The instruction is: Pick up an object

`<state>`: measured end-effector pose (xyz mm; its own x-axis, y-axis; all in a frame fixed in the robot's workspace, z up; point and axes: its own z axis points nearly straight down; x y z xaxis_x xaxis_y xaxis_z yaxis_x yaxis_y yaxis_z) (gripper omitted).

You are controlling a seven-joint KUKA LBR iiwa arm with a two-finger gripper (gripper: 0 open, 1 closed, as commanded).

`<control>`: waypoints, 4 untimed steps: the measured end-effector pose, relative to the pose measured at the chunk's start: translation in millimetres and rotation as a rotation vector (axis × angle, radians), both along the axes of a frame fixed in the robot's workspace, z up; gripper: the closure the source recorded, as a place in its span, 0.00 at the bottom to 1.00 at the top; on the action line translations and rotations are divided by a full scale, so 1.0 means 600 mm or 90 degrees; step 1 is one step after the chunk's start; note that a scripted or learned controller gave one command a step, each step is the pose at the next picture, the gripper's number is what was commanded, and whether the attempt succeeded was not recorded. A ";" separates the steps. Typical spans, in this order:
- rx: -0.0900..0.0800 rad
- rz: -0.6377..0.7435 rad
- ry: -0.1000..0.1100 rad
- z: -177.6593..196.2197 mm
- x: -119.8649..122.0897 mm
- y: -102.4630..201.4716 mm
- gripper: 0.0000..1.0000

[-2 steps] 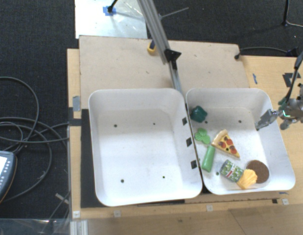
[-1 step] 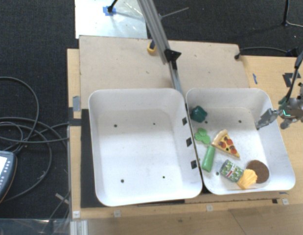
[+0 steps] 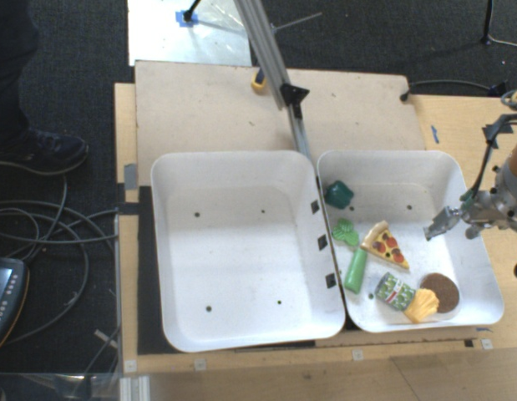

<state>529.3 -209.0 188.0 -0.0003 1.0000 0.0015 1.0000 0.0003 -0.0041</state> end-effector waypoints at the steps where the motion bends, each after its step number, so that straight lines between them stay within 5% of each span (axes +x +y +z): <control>1: 0.000 0.001 0.000 -0.102 -0.002 0.011 0.00; 2: -0.001 0.000 -0.005 -0.161 0.001 0.011 0.00; 3: -0.003 0.000 -0.008 -0.138 0.003 0.008 1.00; 4: -0.002 0.002 -0.006 -0.054 -0.006 0.019 1.00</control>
<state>525.9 -197.4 155.8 -0.0040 1.0000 -0.0016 1.0000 0.0040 0.0051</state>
